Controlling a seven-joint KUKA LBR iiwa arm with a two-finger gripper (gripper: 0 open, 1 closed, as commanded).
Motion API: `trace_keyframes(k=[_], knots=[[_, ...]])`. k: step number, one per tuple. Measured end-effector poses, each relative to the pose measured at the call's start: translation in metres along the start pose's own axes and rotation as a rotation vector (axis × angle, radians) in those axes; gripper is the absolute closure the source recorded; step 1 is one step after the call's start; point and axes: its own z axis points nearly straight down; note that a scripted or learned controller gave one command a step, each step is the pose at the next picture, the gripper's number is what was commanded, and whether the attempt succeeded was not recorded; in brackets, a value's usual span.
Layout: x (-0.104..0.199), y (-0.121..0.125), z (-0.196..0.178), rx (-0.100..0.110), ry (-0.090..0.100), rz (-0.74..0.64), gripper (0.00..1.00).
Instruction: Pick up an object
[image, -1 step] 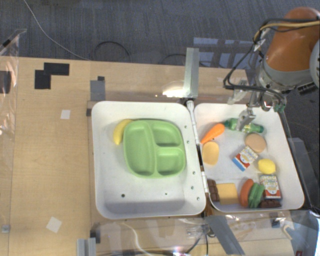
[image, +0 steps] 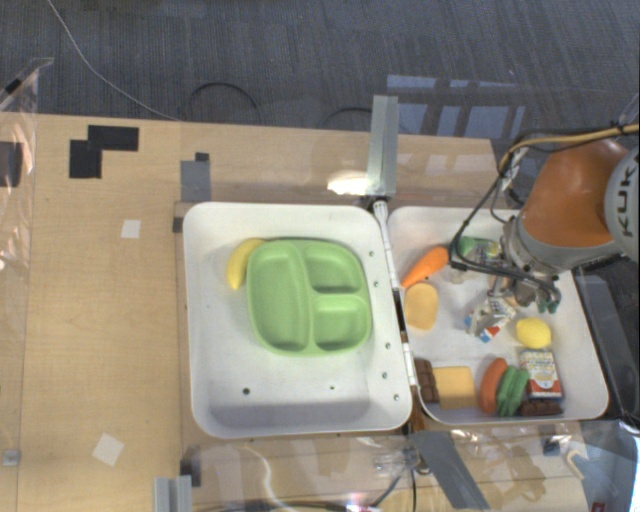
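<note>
The left bin (image: 200, 330) holds a green divided tray (image: 306, 296) with a banana (image: 238, 263) touching its far-left edge. The right bin (image: 590, 390) holds a carrot (image: 427, 266), a lemon (image: 534, 333) and other toy foods; the tool (image: 503, 300) hangs above them beside the lemon, its grip impossible to judge.

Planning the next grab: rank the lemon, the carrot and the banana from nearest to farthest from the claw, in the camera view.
1. Lemon: right bin, just beside and below the claw.
2. Carrot: same bin, at its left wall.
3. Banana: left bin, tucked at the left edge of the green tray.
</note>
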Motion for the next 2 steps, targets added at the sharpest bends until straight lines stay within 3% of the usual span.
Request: trace_keyframes(k=[1,2], knots=[[0.020,-0.060,0.009,0.003,0.001,-0.049,0.00],[0.014,-0.057,-0.006,0.005,-0.015,-0.056,1.00]])
